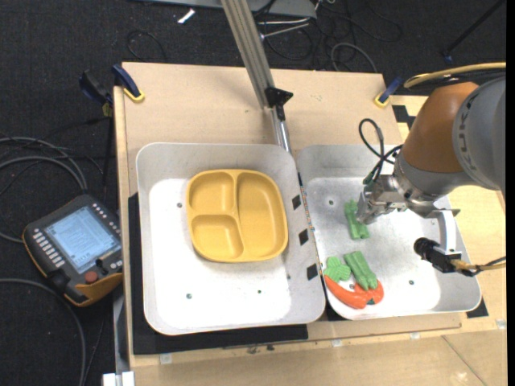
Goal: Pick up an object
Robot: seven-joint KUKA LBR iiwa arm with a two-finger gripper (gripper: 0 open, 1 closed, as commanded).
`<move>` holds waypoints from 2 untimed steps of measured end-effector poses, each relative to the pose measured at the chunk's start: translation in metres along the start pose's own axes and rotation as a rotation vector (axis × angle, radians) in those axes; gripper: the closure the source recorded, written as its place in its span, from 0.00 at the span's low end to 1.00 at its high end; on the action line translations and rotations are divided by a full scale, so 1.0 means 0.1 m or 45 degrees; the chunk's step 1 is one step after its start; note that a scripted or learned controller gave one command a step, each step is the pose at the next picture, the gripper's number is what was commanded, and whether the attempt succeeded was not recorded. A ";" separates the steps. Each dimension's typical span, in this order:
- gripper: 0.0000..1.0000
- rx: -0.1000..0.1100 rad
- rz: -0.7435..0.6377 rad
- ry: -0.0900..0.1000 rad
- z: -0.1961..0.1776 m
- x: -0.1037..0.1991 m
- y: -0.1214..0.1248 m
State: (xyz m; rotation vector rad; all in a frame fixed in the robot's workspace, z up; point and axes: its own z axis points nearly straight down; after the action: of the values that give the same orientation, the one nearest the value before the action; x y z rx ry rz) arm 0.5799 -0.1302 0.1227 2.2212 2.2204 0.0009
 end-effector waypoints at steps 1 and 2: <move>1.00 -0.007 -0.005 -0.001 -0.56 0.10 0.05; 1.00 -0.006 -0.004 -0.001 -1.02 0.10 0.14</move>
State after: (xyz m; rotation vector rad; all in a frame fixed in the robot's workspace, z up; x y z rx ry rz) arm 0.5934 -0.1199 0.2249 2.2143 2.2213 0.0050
